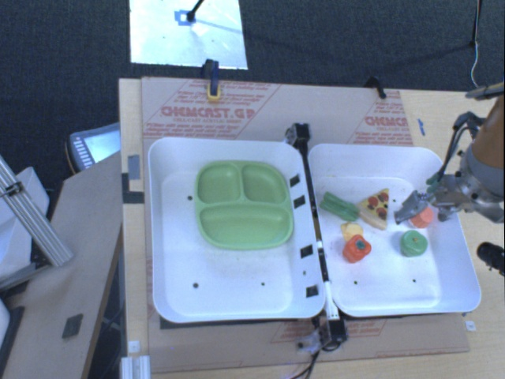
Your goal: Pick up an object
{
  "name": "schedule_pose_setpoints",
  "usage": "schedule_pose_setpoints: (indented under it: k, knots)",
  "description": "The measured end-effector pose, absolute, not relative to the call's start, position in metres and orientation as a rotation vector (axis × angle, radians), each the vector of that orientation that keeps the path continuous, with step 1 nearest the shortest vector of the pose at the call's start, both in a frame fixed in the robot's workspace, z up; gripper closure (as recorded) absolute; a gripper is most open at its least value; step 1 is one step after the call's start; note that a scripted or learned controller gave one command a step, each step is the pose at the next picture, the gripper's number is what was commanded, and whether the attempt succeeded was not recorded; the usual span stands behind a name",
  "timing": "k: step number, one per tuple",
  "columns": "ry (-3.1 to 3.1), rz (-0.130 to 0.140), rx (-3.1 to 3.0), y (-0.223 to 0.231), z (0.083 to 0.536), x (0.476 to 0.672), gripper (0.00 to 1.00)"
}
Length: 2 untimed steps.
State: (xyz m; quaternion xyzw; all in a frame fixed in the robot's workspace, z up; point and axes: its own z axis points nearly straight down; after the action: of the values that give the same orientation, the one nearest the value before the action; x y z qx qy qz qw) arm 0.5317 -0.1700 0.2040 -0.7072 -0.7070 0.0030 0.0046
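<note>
— Two bins, side by side on the desk (260,101). What sits in each?

— Left bin (173,290): a green divided plate (242,205), alone. Right bin (442,290): a green bean pod (339,207), a pizza slice (376,208), a small yellow piece (351,230), a red-orange tomato (357,248) and a round green toy (413,244).

— And your tool?

— My tool (417,209) is low over the right bin's far right part, right at an orange-red piece (422,218) that peeks out beneath it.

— Holding it?

— I cannot tell; the dark tips hide the contact, and how far they are parted is unclear.

— Anything crowding you?

— The pizza slice lies just left of my tool, the round green toy just in front of it. The bean pod and tomato are farther left, nearer the divider between bins.
</note>
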Motion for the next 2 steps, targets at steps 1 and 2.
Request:
schedule_pose_setpoints:
  k: [1, 2]
  knots:
    - [-2.225, -0.001, -2.218, -0.17, 0.21, 0.535, 0.0]
    - [-2.221, 0.002, -2.219, -0.177, 0.164, 0.53, 0.0]
